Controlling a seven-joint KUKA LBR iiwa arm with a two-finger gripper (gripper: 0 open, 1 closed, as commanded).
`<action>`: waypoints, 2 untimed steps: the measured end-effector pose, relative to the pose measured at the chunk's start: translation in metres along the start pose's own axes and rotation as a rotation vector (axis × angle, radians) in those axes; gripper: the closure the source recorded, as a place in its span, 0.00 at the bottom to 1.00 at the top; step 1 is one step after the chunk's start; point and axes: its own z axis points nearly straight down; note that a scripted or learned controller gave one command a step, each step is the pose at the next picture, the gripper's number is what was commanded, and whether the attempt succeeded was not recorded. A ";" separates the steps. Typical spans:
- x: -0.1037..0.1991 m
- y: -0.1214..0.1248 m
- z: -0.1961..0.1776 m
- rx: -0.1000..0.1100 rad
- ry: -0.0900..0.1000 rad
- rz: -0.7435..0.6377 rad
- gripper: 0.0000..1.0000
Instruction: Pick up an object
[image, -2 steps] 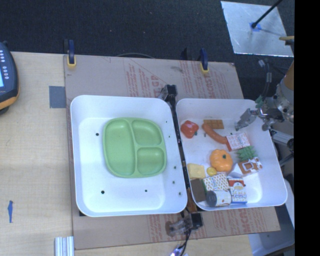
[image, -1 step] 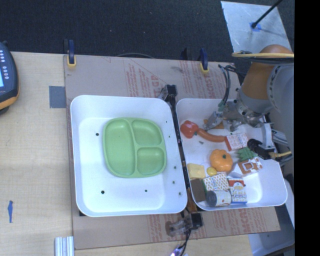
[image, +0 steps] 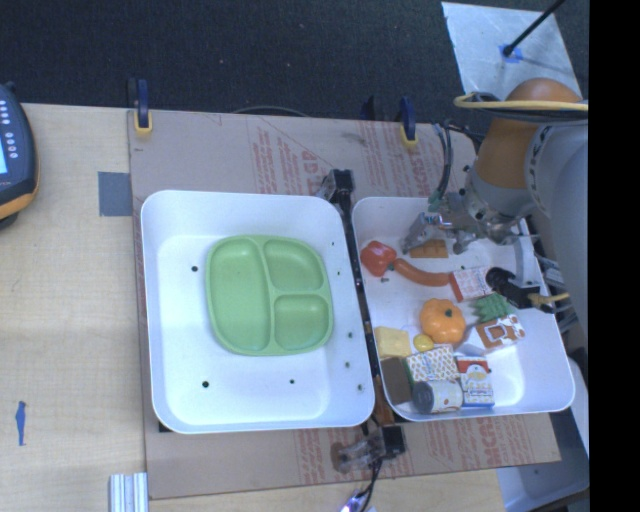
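Note:
The right bin (image: 545, 400) holds several small things: a red round piece (image: 377, 257), a curved orange-red piece (image: 422, 273), an orange pumpkin (image: 442, 320), a yellow block (image: 392, 343), a green piece (image: 490, 305) and some printed boxes (image: 465, 378). My gripper (image: 440, 238) hangs over the far part of this bin, its fingers spread and open. A small orange-brown piece (image: 431, 251) lies just below and between them. I cannot tell if they touch it.
The left bin (image: 160, 330) carries a green divided plate (image: 270, 295). A dark cylinder (image: 420, 396) lies at the right bin's near edge. A yellow-and-black device (image: 14, 150) sits at the bench's far left. Blue clamps (image: 143, 103) hold the cardboard's back edge.

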 end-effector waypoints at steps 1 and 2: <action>0.010 -0.070 0.001 0.009 0.001 0.003 0.00; 0.001 -0.152 0.001 0.010 0.002 0.004 0.00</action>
